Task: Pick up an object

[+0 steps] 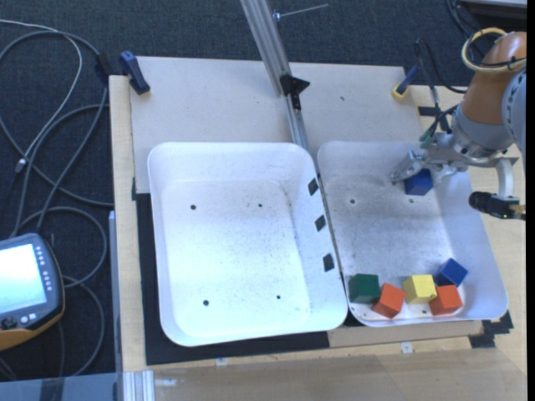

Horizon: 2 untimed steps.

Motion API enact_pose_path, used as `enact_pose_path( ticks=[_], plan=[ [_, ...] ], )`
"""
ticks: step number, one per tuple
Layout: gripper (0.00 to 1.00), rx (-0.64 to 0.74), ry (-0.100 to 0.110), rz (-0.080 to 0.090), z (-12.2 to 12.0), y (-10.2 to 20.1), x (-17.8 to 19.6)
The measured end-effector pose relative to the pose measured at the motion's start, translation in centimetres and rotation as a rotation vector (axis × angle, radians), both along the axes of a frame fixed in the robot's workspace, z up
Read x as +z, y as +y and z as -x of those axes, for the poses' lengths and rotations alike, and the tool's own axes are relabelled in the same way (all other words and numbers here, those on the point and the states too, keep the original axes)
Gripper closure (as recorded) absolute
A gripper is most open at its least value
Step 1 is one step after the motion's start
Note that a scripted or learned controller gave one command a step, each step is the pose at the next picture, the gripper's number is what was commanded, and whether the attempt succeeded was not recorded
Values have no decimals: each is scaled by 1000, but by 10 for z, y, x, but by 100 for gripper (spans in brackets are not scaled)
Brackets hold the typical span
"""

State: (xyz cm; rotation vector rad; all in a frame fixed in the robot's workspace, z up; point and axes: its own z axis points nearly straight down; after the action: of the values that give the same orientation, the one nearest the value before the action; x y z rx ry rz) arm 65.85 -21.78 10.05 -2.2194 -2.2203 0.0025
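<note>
My gripper (pixel 420 172) hangs over the far part of the right bin (pixel 376 224), reaching in from the right. A small blue block (pixel 418 183) sits between its grey fingers, and the gripper is shut on it. Along the bin's near rim lie a green block (pixel 364 287), an orange block (pixel 388 300), a yellow block (pixel 420 288), a red-orange block (pixel 446 299) and a second blue block (pixel 452 271).
The left bin (pixel 234 241) lies beside the right one, with black clips (pixel 320 222) along their shared edge. A slanted metal pole (pixel 267 40) rises behind the bins. A black part of the arm (pixel 495 205) juts over the right bin's right rim.
</note>
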Motion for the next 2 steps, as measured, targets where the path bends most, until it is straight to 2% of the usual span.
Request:
enact_pose_path(
  ticks=[1, 2],
  plan=[
    [100, 3, -3, 2, -1, 0, 11],
    [100, 9, -13, -1, -10, 85, 89]
  ],
)
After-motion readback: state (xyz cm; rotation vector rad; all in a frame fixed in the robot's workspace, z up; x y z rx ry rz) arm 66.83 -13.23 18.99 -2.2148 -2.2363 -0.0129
